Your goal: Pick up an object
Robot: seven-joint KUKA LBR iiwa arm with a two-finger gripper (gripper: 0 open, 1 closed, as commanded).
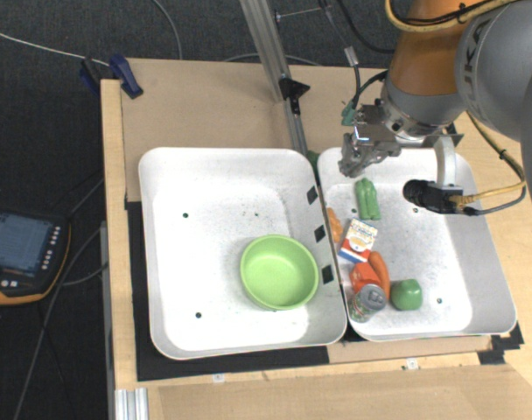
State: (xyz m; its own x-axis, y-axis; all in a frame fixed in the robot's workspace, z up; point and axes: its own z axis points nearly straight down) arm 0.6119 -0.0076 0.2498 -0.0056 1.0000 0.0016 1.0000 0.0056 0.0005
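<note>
Just below the gripper [364,157], whose opening I cannot tell, lies the green cylinder [367,199], which looks light, stiff and likely to roll, so best pinched across its middle

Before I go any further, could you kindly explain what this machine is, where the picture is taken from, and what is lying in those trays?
This is a robot arm, grey with an orange band, reaching in from the right. One camera fixed above the bench looks down at a slant. At the arm's end is a gripper, poised over the far end of the right bin; I see nothing between its fingers. Two shallow white bins sit side by side. The left bin holds a green bowl. The right bin holds a green cylinder, a small carton, an orange item, a can and a small green block.
</note>
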